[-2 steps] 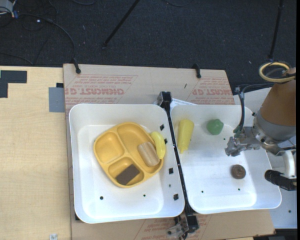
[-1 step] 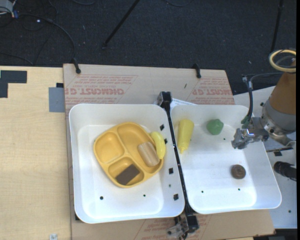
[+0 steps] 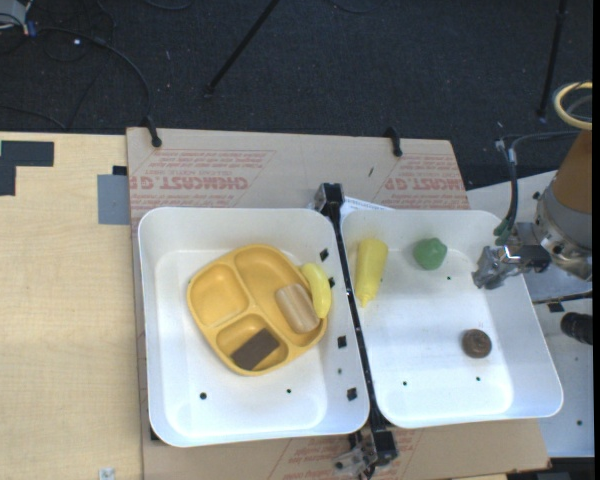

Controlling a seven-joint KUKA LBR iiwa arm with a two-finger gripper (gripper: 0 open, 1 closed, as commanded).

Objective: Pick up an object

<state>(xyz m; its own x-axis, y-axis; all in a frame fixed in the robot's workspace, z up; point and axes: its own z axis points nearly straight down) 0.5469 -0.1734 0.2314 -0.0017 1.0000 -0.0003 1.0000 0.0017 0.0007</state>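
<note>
The right bin (image 3: 450,408) holds three loose objects. A long yellow piece (image 3: 368,268) lies against its left wall, a small green lump (image 3: 430,253) sits near the back, and a round brown object (image 3: 477,343) rests toward the right. My gripper (image 3: 492,269) hovers over the right bin's right rim, right of the green lump and above the brown object, touching neither. Nothing shows between its tips. The orange-banded arm (image 3: 580,183) stands behind it at the right.
The left bin (image 3: 180,408) carries a yellow compartment tray (image 3: 218,293) with a brown block (image 3: 256,348) and a tan piece (image 3: 297,308) in it. A small banana (image 3: 318,288) lies on the tray's right rim. A black divider (image 3: 345,308) runs between the bins.
</note>
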